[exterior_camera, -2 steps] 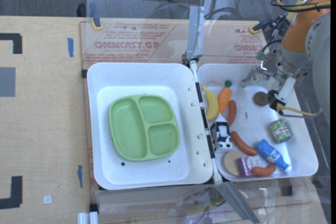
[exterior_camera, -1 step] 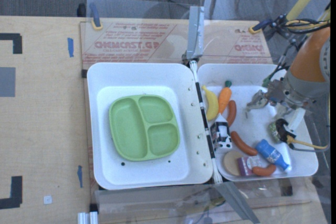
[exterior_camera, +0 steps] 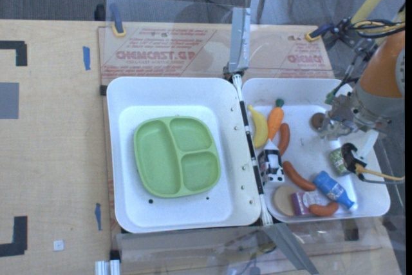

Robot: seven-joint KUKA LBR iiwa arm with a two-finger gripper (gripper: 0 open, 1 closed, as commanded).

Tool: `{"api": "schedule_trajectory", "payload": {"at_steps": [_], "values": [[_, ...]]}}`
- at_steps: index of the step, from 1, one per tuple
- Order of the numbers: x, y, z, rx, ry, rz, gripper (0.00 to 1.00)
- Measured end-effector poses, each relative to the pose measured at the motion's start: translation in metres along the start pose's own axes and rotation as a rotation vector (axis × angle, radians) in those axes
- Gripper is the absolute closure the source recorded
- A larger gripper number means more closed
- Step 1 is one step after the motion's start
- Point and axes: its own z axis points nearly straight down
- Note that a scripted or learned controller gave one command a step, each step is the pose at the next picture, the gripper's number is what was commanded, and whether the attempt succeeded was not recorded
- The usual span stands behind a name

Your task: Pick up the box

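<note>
Clutter is the main worry here. The box point(exterior_camera: 273, 167), which I take to be the little black-and-white carton, sits in the right bin point(exterior_camera: 293, 92) close to the wall it shares with the left bin point(exterior_camera: 122, 138). It's just below the banana point(exterior_camera: 259, 129) and right beside a sausage point(exterior_camera: 299, 176). The end effector point(exterior_camera: 332, 127) hangs over the far right part of that same bin, near a green can point(exterior_camera: 337, 159) and well apart from the box. It's a blurry grey lump from this angle, so I can't tell whether it's wide, narrow or holding anything. Nothing is clearly in its grip, so I'd call the pick not yet done.

What could go wrong? The box is hemmed in by the bin wall and the sausage, so a descent a bit off could land on the wall, or catch the sausage or banana instead. The carton also looks small and probably light, so a glancing touch might tip it or shove it aside. There's a purple packet point(exterior_camera: 300, 203) near the blue bottle point(exterior_camera: 333, 189) too, which could get mistaken for the target. The cables trailing off the arm point(exterior_camera: 380, 84) might drag across the can.
</note>
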Motion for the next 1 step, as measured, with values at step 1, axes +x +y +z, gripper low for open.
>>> {"api": "schedule_trajectory", "payload": {"at_steps": [1], "values": [[0.0014,-0.0001,0.0000,0.001,0.002,-0.001,0.00]]}}
